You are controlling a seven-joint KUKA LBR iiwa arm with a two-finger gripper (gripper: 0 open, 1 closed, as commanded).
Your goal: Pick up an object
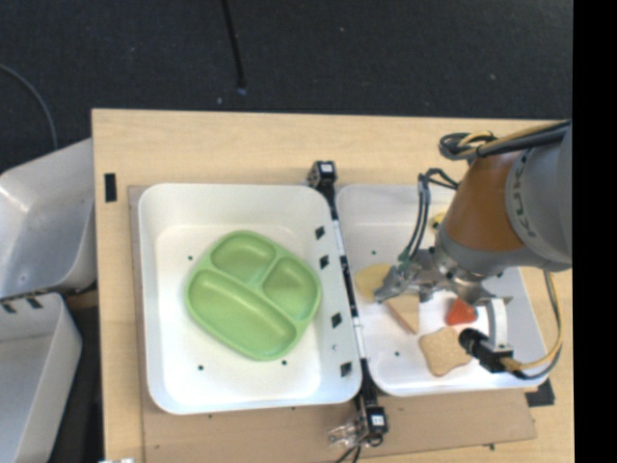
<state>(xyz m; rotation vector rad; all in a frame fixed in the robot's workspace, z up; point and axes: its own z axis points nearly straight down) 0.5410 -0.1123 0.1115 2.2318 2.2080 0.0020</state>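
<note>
The pincer (410, 283) is low inside the right bin (386, 374), near that bin's left wall, with the arm (492, 210) reaching in over the bin's right part. Whether it is open or closed cannot be told; its metal parts merge with the items beneath.

Candidate objects, all in the right bin: a yellow piece (370, 280) just left of the pincer, a tan wedge (405, 314) just below it, a toast-like slice (442, 352) toward the bin's near wall, and a red piece (461, 312) beside the slice. The green divided plate (253, 294) lies alone in the left bin (154, 258).

Judgement: the yellow piece or the tan wedge is the likely target. A sound grasp calls for centring on one item only and descending straight, since the items lie close together and a slanted approach may push rather than seize.

Obscured: the wrist covers the right bin's middle; anything under it is unseen. The arm is cut off at the right.
</note>
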